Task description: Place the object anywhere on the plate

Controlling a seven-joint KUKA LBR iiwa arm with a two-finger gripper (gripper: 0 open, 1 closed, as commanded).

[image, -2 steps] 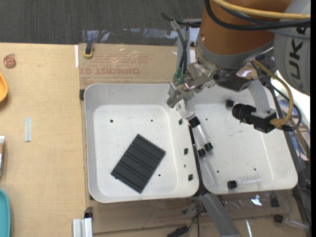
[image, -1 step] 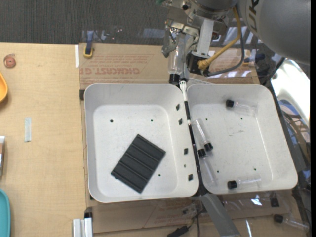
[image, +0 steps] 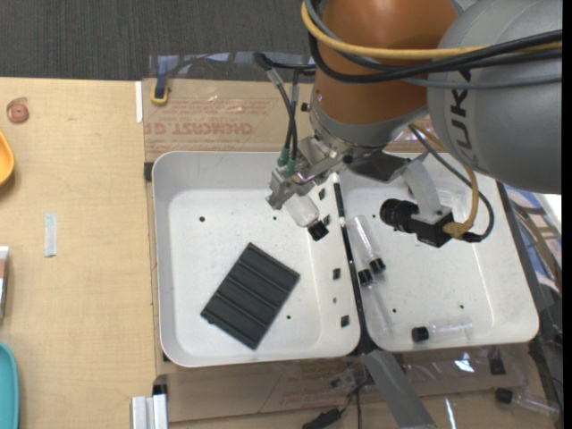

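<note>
A black ribbed plate (image: 250, 294) lies flat in the left bin (image: 179, 239), toward its front. My gripper (image: 302, 202) hangs over the right part of that bin, up and to the right of the plate. It is shut on a short clear tube with a black cap (image: 312, 219), which sticks out below it toward the lower right. The tube is held above the bin floor, apart from the plate.
The right bin (image: 500, 311) holds two more clear capped tubes, one (image: 362, 247) near the divider and one (image: 442, 331) at the front. A black camera unit (image: 413, 220) and cables hang from the wrist. A wooden bench (image: 71, 239) lies to the left.
</note>
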